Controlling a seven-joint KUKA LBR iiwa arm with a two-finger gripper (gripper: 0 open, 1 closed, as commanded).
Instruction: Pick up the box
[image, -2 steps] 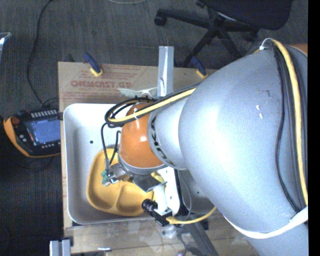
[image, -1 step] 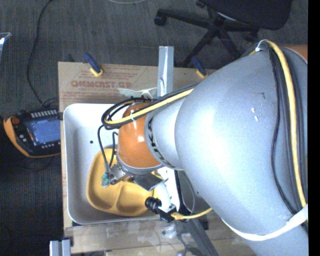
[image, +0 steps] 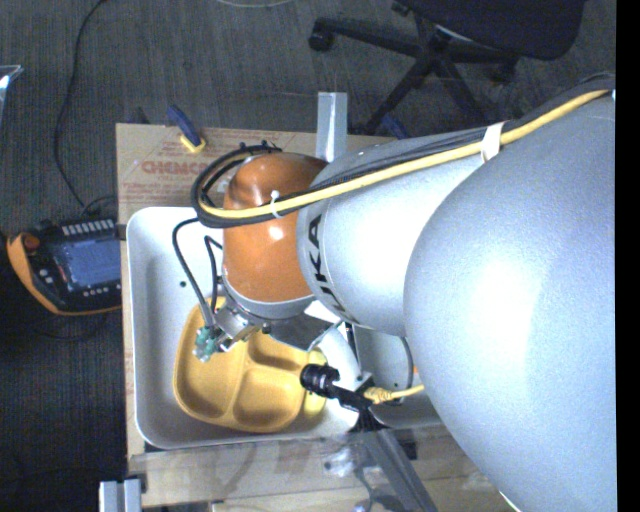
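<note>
Where the view begins at the left, a teach pendant (image: 75, 265) with an orange casing lies on the dark floor, well apart from the bench. Next comes the white bin (image: 140, 300), whose left wall and floor are bare along that side. Behind the bin, a brown board (image: 160, 165) with red print carries a blue clamp (image: 185, 128).

The box (image: 240, 395) is taken to be the yellow moulded container with two hollows. It lies on the bin floor toward the near wall. Its long axis appears to run from upper left to lower right. Its right end passes under the wrist hardware and a black connector (image: 318, 378).

The gripper (image: 212, 338) hangs over the upper left part of the box, directly under the orange band (image: 265, 240). A small green part shows at its tip, at or just above the yellow rim. Contact cannot be confirmed. Whether the gripper is spread or closed cannot be told, as the wrist covers it from above.

The bulk of the box therefore lies below and to the right of the gripper. A grasp would probably have to take the near rim.

The grey arm (image: 480, 300) occupies the right, with a yellow cable (image: 400, 165) along it.
</note>
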